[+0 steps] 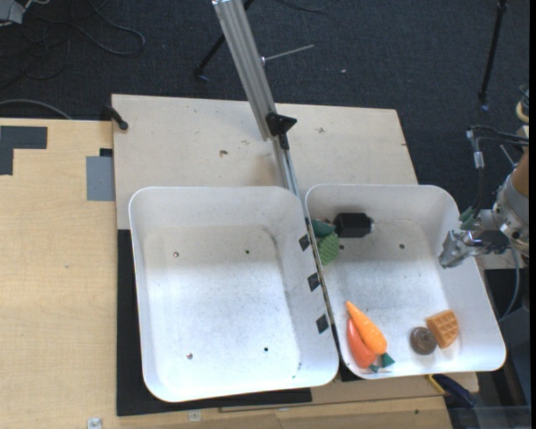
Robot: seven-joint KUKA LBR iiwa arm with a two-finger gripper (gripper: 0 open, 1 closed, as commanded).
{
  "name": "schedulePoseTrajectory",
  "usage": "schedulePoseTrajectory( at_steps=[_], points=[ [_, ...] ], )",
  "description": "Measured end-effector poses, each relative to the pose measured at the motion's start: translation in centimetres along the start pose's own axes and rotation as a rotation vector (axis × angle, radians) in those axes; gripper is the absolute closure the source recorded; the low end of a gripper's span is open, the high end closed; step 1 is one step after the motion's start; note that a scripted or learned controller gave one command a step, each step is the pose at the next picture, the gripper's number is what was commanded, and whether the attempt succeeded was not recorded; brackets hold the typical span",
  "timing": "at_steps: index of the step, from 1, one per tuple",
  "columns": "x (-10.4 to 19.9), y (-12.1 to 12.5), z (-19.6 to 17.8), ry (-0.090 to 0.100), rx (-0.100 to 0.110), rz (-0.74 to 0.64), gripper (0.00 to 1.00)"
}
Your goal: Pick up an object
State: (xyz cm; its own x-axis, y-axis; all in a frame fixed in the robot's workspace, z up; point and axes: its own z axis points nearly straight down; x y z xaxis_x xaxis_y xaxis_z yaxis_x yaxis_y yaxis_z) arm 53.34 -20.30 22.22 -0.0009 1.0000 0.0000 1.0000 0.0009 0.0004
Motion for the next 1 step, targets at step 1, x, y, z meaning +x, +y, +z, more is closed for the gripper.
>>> schedulePoseTrajectory(
  at_steps=[1],
  points=[
    [4.51, 1.70, 0.67, 0.002, 0.003, -0.003, 1.00]
  ],
)
